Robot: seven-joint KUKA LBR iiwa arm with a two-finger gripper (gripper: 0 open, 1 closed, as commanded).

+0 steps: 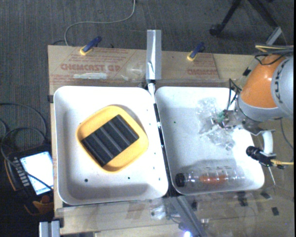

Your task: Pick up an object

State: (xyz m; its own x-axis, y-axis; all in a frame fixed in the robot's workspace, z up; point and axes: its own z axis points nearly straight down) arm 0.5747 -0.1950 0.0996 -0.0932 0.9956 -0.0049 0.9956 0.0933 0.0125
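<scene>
A clear plastic bottle [209, 177] with a black cap lies on its side along the front wall of the right bin [180, 142]. A crumpled piece of clear plastic [214, 125] lies in the right bin's far right part. A yellow tray with a black ribbed insert [112, 137] rests in the left bin [69, 147]. My gripper [226, 118] hangs at the right edge of the right bin, right beside the crumpled plastic, under the orange wrist band [259, 87].
A metal post [153, 56] stands behind the seam between the bins. Two blue and yellow clamps [90, 45] [196, 51] hold the cardboard sheet at the back. A tablet-like device [33, 171] lies on the floor at left.
</scene>
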